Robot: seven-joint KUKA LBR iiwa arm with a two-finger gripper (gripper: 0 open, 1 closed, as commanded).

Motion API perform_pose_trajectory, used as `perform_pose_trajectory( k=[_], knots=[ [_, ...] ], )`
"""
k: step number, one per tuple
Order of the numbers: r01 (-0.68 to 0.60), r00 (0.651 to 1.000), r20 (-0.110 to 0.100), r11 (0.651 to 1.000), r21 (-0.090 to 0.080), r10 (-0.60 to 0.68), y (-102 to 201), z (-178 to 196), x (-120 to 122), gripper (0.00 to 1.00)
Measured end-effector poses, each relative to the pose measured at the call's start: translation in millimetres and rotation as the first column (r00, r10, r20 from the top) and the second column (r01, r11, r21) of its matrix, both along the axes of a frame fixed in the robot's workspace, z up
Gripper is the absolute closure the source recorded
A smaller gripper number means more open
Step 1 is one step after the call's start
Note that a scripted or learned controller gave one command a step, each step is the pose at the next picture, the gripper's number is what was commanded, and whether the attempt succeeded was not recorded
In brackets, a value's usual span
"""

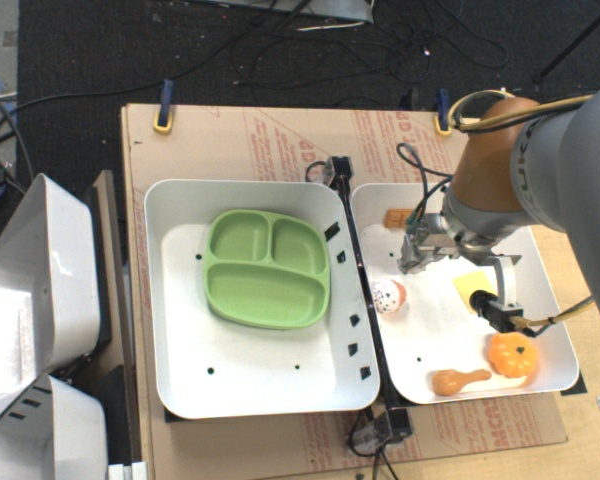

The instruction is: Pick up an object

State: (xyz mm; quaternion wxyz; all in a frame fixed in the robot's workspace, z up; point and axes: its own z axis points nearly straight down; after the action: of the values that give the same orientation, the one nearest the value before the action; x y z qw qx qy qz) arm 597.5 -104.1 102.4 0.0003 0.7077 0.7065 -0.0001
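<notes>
Count: two white bins side by side on the bench, one green plate, and five small items, all on the arm's side.

Landmark: the black divider (355, 268) where the two bins meet.

Left of the divider: the left bin (180, 368) holds one green divided plate (268, 270) with three compartments, lying flat in the upper middle of the bin, its right edge near the divider but not touching it. Nothing is seen in the plate's compartments.

Right of the divider: the right bin (420, 368) holds the five items.
- One small white egg-like ball with red marks (388, 295), just beside the divider, about halfway down.
- One small orange piece (397, 217) near the top, close to the divider, partly behind the arm's cables.
- One yellow block (472, 288), further from the divider, partly covered by the arm's black fitting.
- One orange gourd-shaped item (458, 379), low in the bin.
- One orange pumpkin (511, 354), furthest from the divider, low right, just beside the gourd-shaped item.

Gripper (416, 258): it hangs over the upper part of the right bin, between the white ball and the yellow block, above the orange piece's level downwards. Nothing is visibly held.
</notes>
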Motion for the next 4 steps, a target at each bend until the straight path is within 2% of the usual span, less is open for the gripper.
perform_pose_trajectory(
  k=[2,3,4],
  knots=[
    [-0.004,1.0,0.005,1.0,-0.001,0.004,-5,115,-2,1.0],
    [-0.009,1.0,0.001,1.0,0.001,0.009,42,110,4,1.0],
    [-0.011,1.0,0.003,1.0,0.003,0.011,99,124,19,1.0]
  ],
)
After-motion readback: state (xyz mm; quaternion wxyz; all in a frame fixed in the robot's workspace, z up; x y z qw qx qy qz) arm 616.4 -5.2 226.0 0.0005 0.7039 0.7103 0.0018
